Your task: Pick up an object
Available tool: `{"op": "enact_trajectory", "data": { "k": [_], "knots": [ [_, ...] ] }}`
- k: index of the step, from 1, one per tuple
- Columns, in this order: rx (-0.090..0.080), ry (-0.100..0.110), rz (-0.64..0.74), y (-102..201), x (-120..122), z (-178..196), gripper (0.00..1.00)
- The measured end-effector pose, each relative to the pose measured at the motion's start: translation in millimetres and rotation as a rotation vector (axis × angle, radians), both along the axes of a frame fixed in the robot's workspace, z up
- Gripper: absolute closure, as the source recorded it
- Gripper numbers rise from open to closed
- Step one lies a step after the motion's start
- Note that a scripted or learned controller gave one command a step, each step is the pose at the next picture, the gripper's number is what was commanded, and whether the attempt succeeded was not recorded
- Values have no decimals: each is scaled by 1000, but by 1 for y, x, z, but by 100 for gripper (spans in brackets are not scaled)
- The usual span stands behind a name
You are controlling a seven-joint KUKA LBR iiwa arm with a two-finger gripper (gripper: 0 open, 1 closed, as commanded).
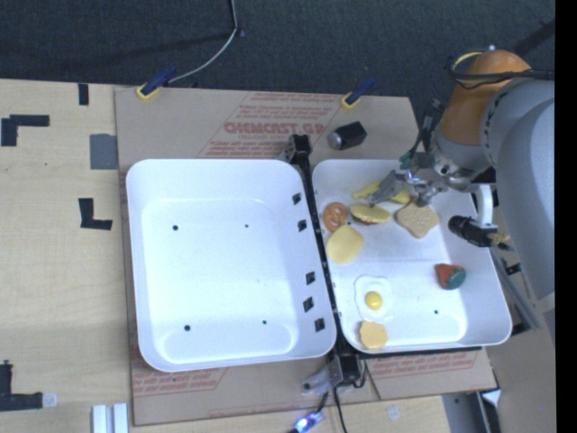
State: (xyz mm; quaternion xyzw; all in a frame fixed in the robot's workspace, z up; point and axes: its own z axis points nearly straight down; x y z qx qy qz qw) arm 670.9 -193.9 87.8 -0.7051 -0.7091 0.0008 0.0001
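Note:
The right bin point(487, 327) holds several toy food items. A yellow banana-like piece point(371, 190), a bun point(368, 213) and a tan bread slice point(417, 220) lie at its far side. A small brown round piece point(335, 214) and a yellow lump point(344, 244) sit near the left wall. A fried egg point(373, 298) and a yellow round piece point(372, 335) lie at the front, a red and green piece point(450, 276) at the right. My gripper point(403, 186) hangs low over the far side, just above the banana piece and the bread slice.
The left bin point(216, 260) stands beside the right one on a cardboard sheet. A black cylinder point(347, 135) lies on the cardboard behind the right bin. The grey arm with its orange band point(482, 93) comes in from the right.

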Motion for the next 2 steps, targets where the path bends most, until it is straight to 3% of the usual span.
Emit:
{"op": "enact_trajectory", "data": {
  "k": [1,2],
  "knots": [
    [-1,-9,-5,-30,-16,1,0],
    [-4,-5,0,29,-6,0,0]
  ]
}}
